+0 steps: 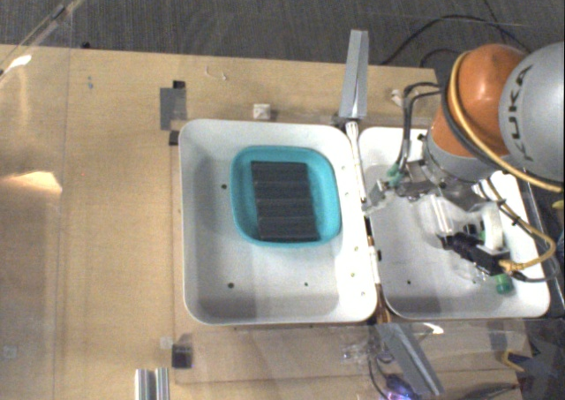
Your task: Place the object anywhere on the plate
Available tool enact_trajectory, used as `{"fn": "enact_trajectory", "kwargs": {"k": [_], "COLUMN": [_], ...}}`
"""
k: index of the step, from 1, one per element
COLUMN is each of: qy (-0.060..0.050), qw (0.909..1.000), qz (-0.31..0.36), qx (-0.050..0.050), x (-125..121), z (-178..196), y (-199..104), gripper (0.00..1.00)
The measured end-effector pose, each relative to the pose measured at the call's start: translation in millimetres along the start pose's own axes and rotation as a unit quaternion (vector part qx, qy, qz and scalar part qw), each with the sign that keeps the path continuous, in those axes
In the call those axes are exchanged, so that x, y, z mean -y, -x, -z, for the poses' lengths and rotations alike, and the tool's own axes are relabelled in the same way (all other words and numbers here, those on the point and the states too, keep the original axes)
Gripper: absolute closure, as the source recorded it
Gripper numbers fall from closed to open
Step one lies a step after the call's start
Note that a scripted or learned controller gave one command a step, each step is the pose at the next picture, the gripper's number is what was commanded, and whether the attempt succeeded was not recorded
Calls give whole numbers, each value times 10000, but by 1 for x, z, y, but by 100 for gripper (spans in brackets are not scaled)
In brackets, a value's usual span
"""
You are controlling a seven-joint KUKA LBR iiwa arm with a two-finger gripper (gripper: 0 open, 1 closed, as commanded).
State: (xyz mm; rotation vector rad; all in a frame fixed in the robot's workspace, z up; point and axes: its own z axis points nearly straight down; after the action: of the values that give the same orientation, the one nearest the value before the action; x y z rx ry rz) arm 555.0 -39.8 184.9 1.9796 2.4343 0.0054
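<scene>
A teal square plate (327,179) with rounded corners lies in the back half of the left bin (212,283). A dark ribbed rectangular thing (283,203) lies flat on the plate's middle. My gripper (389,187) hangs over the back left part of the right bin (415,292), close to the wall between the bins. It stands to the right of the plate and apart from it. The grey wrist and orange band above hide most of the gripper. Nothing shows clearly in its grasp.
A small green thing (503,283) lies near the front right corner of the right bin. A grey metal post (355,76) rises behind the divide between the bins. Small clamps (174,105) sit on the wooden bench around the left bin.
</scene>
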Motion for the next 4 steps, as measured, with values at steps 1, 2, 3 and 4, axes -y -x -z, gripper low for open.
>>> {"fn": "enact_trajectory", "kwargs": {"k": [1,2,3,4], "qy": [6,-5,-6,-1], "qw": [9997,9989,9984,9999], "qz": [-246,-474,-565,-140], "qx": [-4,2,-5,5], "x": [-24,-42,-46,-75], "z": [1,0,0,0], "y": [-72,-19,-60,-6], "gripper": [0,0,0,0]}}
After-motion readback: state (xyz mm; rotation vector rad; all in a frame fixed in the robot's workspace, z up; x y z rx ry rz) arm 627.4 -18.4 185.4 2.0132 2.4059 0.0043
